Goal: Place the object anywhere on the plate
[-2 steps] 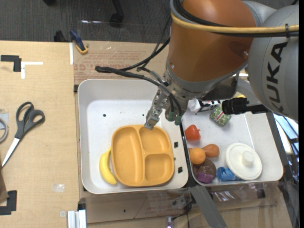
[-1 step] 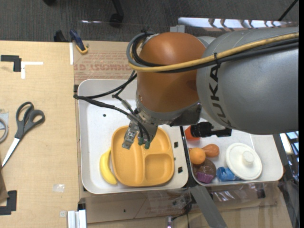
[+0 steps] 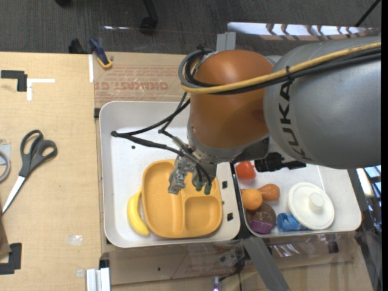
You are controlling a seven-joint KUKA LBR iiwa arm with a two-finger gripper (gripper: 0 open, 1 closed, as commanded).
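Two fingers (image 3: 189,183) hang over a yellow plate (image 3: 182,214), one pale, one dark with a green tip; whether they are spread or closed cannot be told from above, and nothing can be made out between them. The plate, one in number and split into compartments, lies in the left bin (image 3: 115,162), and the fingers hover above its upper middle, near the divider. One banana (image 3: 134,214) rests against the plate's left rim, partly tucked under it. Black cables (image 3: 145,137) trail from the wrist across the bin's floor.

The arm (image 3: 315,108) comes in from the right, its orange band (image 3: 233,99) bulking over both bins and its wrist pointed down.

In the right bin (image 3: 345,223) lie five things: one red object (image 3: 245,170) at top left, one orange fruit (image 3: 262,196), one purple piece (image 3: 262,220), one small blue item (image 3: 289,222) and one white lid-like disc (image 3: 310,205) with a knob.

On the wooden worktop (image 3: 48,180) to the left lies one pair of scissors (image 3: 29,159), well apart from the bins. One cardboard sheet (image 3: 136,83) lies behind the left bin, with a blue clamp (image 3: 100,52) at its corner.
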